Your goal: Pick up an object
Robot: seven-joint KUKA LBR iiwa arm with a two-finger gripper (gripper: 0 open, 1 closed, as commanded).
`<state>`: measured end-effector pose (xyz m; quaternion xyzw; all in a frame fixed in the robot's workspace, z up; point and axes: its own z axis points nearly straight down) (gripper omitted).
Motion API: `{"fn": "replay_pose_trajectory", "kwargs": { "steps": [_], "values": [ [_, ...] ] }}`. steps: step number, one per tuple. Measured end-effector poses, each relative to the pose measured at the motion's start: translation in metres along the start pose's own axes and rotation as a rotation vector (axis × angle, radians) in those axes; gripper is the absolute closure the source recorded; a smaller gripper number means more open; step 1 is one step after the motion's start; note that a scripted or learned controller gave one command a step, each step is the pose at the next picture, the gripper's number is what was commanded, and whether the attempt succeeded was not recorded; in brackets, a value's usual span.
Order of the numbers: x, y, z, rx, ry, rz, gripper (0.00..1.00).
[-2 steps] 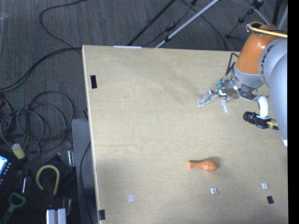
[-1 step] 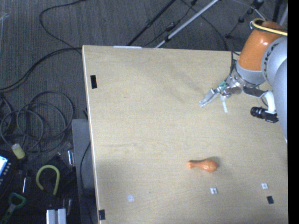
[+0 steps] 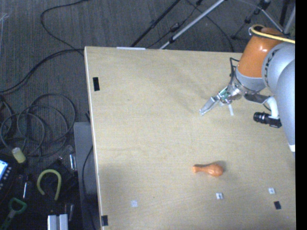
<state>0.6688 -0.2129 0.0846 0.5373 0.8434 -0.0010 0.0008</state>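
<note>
A small orange object (image 3: 209, 169), bulb-shaped with a narrow neck pointing left, lies on the tan bench top (image 3: 144, 128) towards the front right. My gripper (image 3: 217, 110) hangs at the right, well behind the orange object and apart from it. Its two pale fingers (image 3: 206, 107) spread apart, pointing left and down, and nothing sits between them, so it is open. The grey arm with its orange band (image 3: 256, 56) comes in from the right edge.
Small black and white markers (image 3: 219, 195) dot the bench surface near the front right, and a black one (image 3: 96, 84) sits at the left edge. Cables, tools and stand legs lie on the dark floor (image 3: 38, 123) to the left and behind.
</note>
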Motion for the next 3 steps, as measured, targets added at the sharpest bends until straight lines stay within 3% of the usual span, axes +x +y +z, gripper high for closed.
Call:
{"fn": "replay_pose_trajectory", "kwargs": {
  "steps": [1,2,3],
  "values": [
    [0.037,0.018,0.000,-0.002,0.001,-0.320,0.00],
    [0.038,0.019,-0.010,-0.008,0.001,-0.319,1.00],
    [0.078,0.027,-0.095,-0.005,0.001,-0.305,1.00]
  ]
}}
